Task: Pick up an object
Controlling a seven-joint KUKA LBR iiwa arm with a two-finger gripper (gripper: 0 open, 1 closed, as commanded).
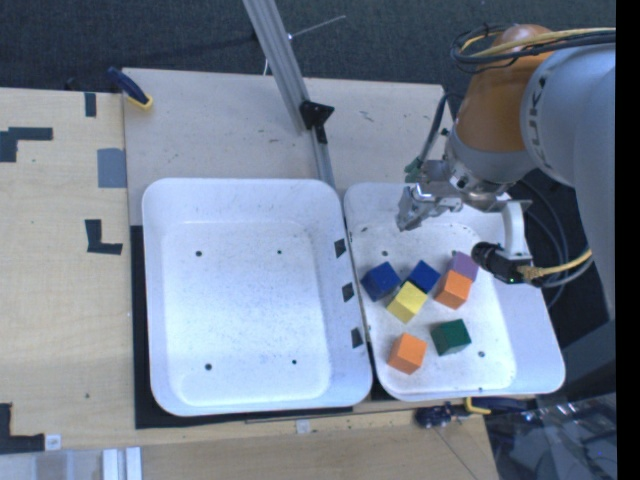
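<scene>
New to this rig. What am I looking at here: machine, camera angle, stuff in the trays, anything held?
One camera looks down at a slant on a bench. The grey and orange machine at the right is a robot arm; its pincer hangs over the far end of the right bin. Nothing shows between its tips, so it holds nothing I can see. In that bin lie small blocks: two blue, one yellow, two orange, one green, one purple. The left bin sits beside it. The job is to pick up one object.
</scene>
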